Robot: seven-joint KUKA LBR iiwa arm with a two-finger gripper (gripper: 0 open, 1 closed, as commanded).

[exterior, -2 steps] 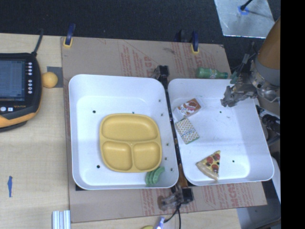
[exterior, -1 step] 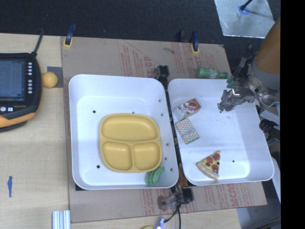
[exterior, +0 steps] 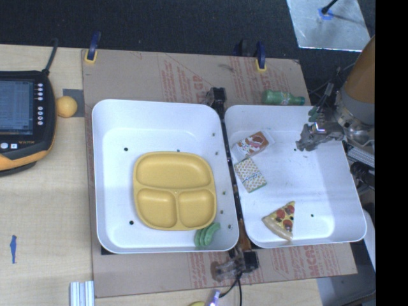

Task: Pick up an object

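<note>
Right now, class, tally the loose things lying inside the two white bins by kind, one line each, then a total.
Yellow divided plastic tray: 1
Green toy vegetable: 1
Small printed packets: 2
Toy pizza slice: 1
Total: 5

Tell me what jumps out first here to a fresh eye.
The big yellow divided tray in the middle of the left bin, with a small green toy at its lower right corner. In the right bin, a toy pizza slice lies near the front edge, and the arm's hand hangs over the far right part.
</note>
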